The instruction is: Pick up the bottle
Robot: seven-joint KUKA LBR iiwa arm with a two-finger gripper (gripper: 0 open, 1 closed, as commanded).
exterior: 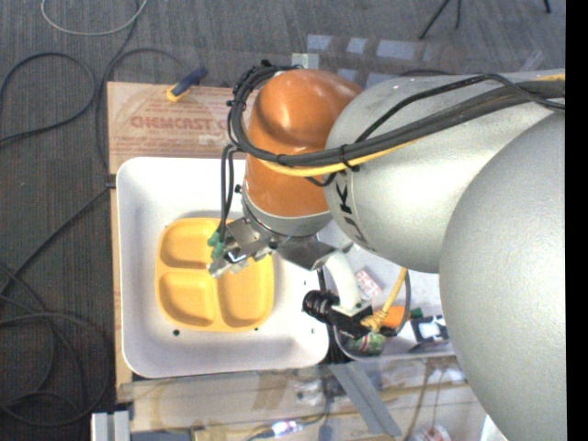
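Claw hangs low over the yellow tray, right above the tray's far right corner, where the divider ridges meet. Clenched or released? Cannot tell: the wrist's grey body sits on top of it and hides the business end. Nothing can be seen held.

The tray is a three-compartment piece, one long compartment across the far side and two side by side on the near side. It lies about midway in the left bin, clear of all four walls, with bare white floor around it.

The arm sweeps in from the right, big and grey, its orange band sitting over the left bin's far right corner. It covers most of the right bin.

The bottle? Hard to call. A small pale thing with reddish marks peeks out under the arm, just past the left bin's right wall, and I cannot tell whether that is it.

Beyond the left bin, the worktop shows red lettering along its far strip. A small yellow-and-blue item rests at that far edge. Dark cables loop across the carpet to the left.
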